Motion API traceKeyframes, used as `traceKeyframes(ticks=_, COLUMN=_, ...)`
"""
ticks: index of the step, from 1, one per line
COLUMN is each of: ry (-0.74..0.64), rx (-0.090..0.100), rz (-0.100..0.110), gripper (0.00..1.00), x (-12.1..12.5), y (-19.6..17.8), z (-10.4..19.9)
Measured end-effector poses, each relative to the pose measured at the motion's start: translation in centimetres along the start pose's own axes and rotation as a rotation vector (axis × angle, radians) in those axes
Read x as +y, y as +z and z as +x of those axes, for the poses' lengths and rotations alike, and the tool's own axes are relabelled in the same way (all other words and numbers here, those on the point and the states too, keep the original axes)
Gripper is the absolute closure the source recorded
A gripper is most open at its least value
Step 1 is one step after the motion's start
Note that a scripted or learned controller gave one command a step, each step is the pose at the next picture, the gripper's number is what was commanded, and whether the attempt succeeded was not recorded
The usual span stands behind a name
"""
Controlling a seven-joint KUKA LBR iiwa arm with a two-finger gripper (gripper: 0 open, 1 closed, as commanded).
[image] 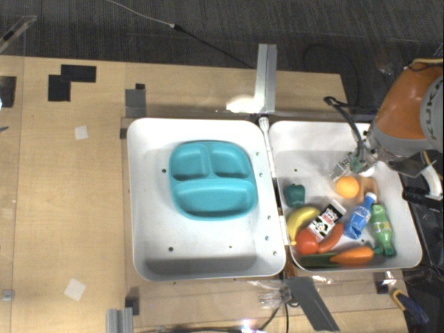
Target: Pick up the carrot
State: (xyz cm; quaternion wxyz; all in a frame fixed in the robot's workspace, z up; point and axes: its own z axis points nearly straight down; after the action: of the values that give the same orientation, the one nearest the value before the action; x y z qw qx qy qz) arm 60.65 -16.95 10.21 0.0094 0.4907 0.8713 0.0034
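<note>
Pincer (355, 162) low over the right bin's (305, 141) far right part, just above an orange (347, 186); spread of its tips impossible to tell. Grey arm (409, 120) with orange band reaching in from the right. Carrot (353, 256) flat along the right bin's near edge, among a banana (300, 218), tomato (306, 241), blue bottle (359, 217) and green bottle (380, 229). Left bin (149, 186) carrying a teal tray (210, 179) near its centre. Pale wooden bench (62, 207) beneath both bins, with black marks at its far left corner. Dark carpet (208, 12) beyond the far edge.
</note>
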Motion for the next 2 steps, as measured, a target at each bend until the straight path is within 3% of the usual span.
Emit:
traceKeyframes(ticks=1, ry=-0.048, rx=0.010, rz=0.007, gripper=1.00, x=2.2, y=-3.6, z=7.3)
traceKeyframes(ticks=2, ry=-0.438, rx=0.003, rz=0.004, gripper=1.00, x=-0.5, y=-13.5, z=3.7)
